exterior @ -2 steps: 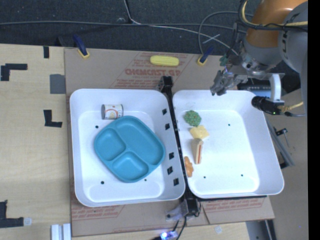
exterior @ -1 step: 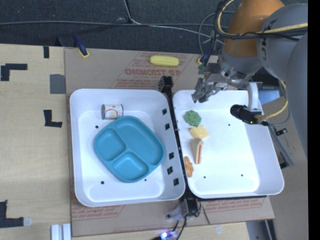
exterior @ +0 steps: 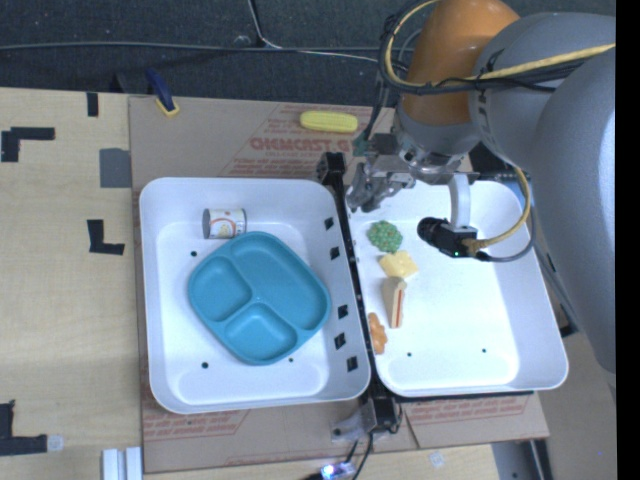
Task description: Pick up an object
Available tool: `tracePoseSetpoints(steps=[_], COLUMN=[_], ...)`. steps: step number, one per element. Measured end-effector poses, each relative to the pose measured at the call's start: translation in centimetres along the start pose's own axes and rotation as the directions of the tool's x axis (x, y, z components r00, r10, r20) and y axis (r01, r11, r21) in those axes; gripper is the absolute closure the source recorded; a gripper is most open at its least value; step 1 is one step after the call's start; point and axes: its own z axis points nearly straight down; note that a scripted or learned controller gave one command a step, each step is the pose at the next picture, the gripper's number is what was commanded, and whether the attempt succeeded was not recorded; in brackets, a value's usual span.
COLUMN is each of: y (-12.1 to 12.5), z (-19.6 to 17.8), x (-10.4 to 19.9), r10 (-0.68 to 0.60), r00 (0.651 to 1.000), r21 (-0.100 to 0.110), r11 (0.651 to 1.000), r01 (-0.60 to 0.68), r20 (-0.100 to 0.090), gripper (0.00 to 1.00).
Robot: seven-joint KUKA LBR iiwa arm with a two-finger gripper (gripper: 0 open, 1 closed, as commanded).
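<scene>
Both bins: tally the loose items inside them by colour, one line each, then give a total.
Blue: 1, the divided plate
White and orange: 1, the small can
Green: 1, the leafy piece
Yellow: 1, the wedge
Cream with red: 1, the slice
Orange: 1, the small piece
Total: 6

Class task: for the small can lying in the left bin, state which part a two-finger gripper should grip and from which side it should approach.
Grip the can across its curved side wall, probably coming straight down from above. It lies on its side near the left bin's back wall, apart from the blue tray, so fingers closing across its narrow width should find room.
</scene>
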Motion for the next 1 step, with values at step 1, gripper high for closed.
tracePoseSetpoints(steps=[1], y=[-1.88], z=[1.0], x=[5.08], r10=[0.0], r00=[1.0], r21=[0.001], r11=[1.0], r01=[0.0], r20=[0.0], gripper=[1.0])
